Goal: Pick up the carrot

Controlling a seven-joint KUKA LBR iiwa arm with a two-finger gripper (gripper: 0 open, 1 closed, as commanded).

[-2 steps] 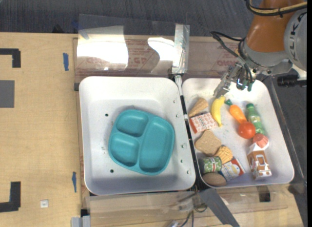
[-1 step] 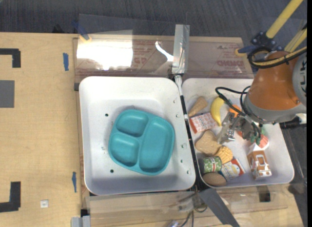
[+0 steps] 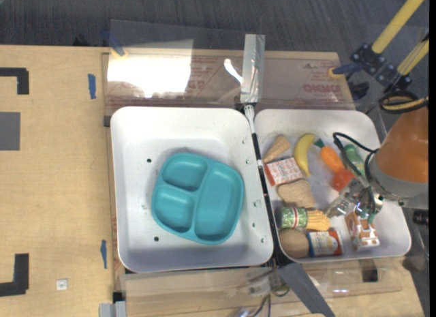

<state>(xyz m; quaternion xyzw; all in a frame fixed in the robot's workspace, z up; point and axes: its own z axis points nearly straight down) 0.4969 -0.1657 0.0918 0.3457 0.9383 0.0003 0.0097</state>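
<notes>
My gripper (image 3: 354,203) hangs low in the right bin (image 3: 392,240), its fingers too muddled among the toys for me to tell their spread, just below the carrot (image 3: 334,165), which lies beside the banana (image 3: 303,152).

left bin: teal divided plate (image 3: 197,198) | right bin: banana (image 3: 302,152), can (image 3: 294,217)
</notes>
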